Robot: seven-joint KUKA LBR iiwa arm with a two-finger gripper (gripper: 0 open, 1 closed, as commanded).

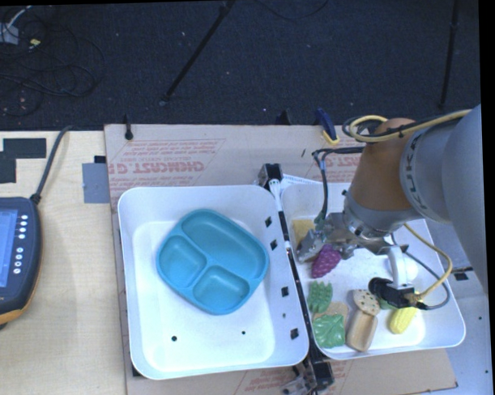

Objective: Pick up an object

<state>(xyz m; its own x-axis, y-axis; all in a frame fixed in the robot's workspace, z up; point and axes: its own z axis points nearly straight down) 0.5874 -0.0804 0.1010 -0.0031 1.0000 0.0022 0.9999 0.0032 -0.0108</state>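
Tool [320,245]: beside the purple plastic grape bunch [325,261] — grip state impossible to tell.
Blue sectioned plastic plate [212,260]: left of the grapes, in the other bin.

Wrist hides fingers [314,245]; arm [449,169] cropped.

A turquoise divided plate [212,260] sits in a white bin [147,334], beside a second white bin [447,327] holding a purple bunch of grapes [324,261], green leafy pieces [323,311], a tan block dotted with dark spots [363,316] and a yellow ear of corn [402,319]. The arm [429,174] is grey with an orange band [380,168], ringed by yellow and black cables [365,128]. Red lettering marks the brown cardboard [181,158] on the pale wood surface [66,353], where a black and orange tablet [10,249] shows a blue screen.
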